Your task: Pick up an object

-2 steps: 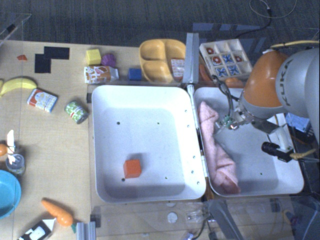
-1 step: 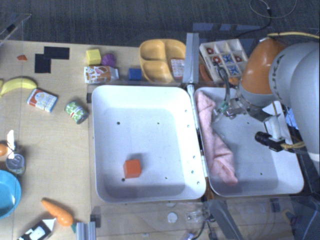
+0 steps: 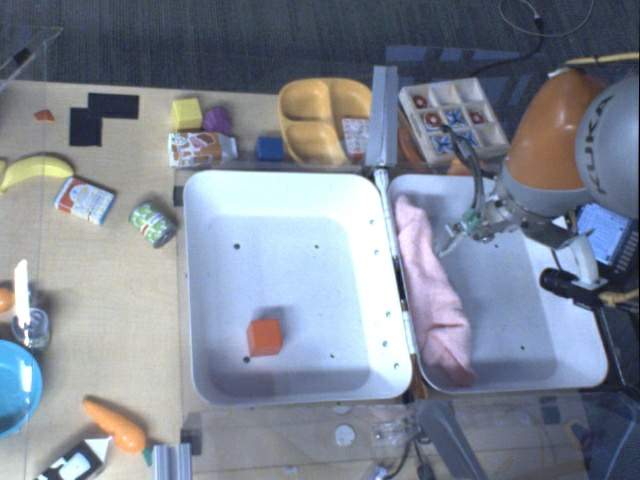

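A pink cloth (image 3: 433, 286) lies folded lengthwise along the left wall of the right bin (image 3: 540, 368). An orange-red cube (image 3: 265, 337) rests on the floor of the left bin (image 3: 300, 193), toward its front. My gripper (image 3: 468, 225) hangs over the back of the right bin, just right of the cloth's upper end. Its fingers look spread a little, with nothing between them. The grey arm with its orange band (image 3: 550, 118) comes in from the upper right.
Outside the bins, on the bench at left, lie a banana (image 3: 35, 171), a small carton (image 3: 84, 201), a can (image 3: 152, 224), a carrot (image 3: 115, 425) and a blue bowl (image 3: 15, 388). Behind the bins stand a yellow divided dish (image 3: 320, 118) and a game box (image 3: 450, 113).
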{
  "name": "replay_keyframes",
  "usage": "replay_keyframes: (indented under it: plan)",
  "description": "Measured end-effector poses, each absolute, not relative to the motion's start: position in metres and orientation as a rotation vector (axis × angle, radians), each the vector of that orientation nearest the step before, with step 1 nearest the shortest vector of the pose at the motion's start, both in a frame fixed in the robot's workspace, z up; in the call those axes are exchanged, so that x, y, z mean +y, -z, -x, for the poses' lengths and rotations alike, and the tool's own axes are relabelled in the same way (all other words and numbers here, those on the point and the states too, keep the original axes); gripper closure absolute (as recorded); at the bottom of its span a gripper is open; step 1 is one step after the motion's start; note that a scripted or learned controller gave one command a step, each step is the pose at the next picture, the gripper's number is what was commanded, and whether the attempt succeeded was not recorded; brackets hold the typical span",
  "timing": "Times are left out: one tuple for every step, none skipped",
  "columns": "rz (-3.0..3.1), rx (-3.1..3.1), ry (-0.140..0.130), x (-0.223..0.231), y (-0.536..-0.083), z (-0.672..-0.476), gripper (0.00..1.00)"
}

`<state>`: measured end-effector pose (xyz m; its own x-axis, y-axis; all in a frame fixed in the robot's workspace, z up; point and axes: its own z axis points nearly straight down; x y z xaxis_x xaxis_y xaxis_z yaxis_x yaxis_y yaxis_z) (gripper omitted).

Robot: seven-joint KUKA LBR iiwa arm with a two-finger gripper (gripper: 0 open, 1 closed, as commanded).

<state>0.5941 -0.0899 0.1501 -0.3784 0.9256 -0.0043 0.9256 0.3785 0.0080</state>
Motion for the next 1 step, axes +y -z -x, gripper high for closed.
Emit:
replay_keyframes:
  plan:
    - [-1.669, 2.643, -0.013, -0.0905, -0.0914, -0.5892, 0.0]
